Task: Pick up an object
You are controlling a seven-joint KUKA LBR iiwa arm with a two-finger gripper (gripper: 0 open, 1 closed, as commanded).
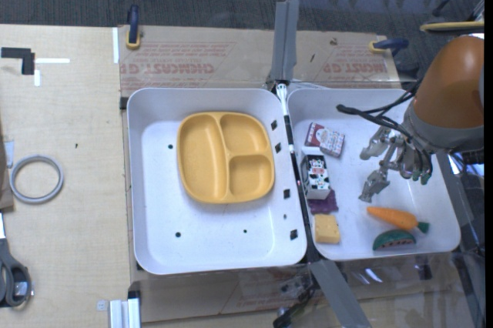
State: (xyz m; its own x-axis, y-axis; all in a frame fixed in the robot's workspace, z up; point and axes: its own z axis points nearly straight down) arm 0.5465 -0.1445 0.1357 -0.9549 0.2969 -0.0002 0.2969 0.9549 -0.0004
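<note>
Desk: pale wooden desk (62, 242) carrying two shallow white plastic bins side by side, the left bin (146, 242) and the right bin (441, 235).
Arm: one grey arm with an orange band (456, 80), reaching in from the right over the right bin.
Plate: one yellow three-compartment plastic plate (226, 157), alone in the left bin and well apart from the arm.
Pincer: the metal two-finger pincer (377, 179) hangs over the bare middle of the right bin with its fingers spread and nothing between them.
Nearest target: one orange toy carrot (394, 217) lies just below the pincer, toward the bin's near edge, its long axis running left to right with the green top at the right end; judged the easiest pick, needing a short move nearer and down.
Other candidates, one of each: green-and-red watermelon slice toy (394, 240) just beneath the carrot; red-and-white small card box (324, 139) up and left of the pincer; black-and-white patterned small box (316, 175) to its left, resting over a purple flat piece (325, 203); yellow sponge-like cube (326, 229) at lower left.
Count: six small things in the right bin.
Progress: nothing lifted yet, in my judgement.
</note>
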